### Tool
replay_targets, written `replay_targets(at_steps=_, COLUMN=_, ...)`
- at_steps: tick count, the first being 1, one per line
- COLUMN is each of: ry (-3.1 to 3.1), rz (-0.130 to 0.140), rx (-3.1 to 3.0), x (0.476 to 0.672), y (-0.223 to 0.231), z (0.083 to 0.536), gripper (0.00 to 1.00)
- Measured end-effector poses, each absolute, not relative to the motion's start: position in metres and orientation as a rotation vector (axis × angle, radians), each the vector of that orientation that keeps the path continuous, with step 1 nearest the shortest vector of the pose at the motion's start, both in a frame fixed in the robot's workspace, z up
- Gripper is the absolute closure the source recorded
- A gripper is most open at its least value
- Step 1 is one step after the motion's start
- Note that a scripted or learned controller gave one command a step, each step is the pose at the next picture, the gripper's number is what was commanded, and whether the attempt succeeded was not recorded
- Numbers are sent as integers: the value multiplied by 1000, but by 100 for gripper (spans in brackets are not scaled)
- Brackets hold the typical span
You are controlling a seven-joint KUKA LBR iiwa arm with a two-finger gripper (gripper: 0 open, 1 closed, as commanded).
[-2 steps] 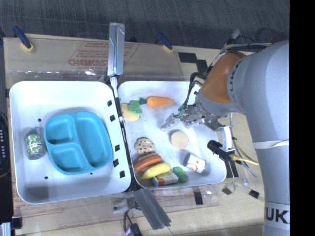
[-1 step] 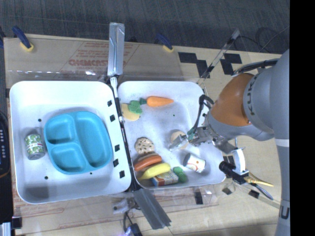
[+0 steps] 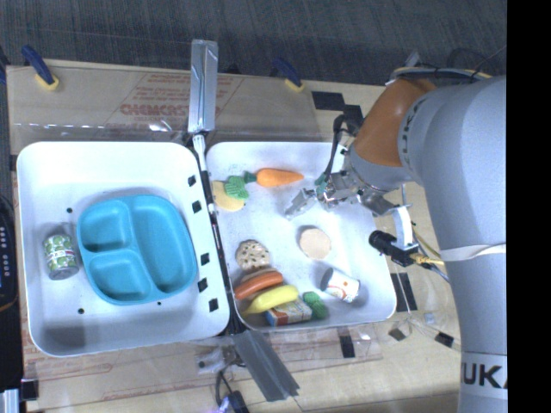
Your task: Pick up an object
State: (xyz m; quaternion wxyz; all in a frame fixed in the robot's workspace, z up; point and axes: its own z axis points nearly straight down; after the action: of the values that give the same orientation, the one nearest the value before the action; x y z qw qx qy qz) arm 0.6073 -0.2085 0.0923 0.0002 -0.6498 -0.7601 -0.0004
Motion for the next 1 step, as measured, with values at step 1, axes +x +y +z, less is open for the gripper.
replay_targets(at_steps=1, ry=-2477, rz=0, rx=-1926, x=525, y=-160, z=92, gripper=0)
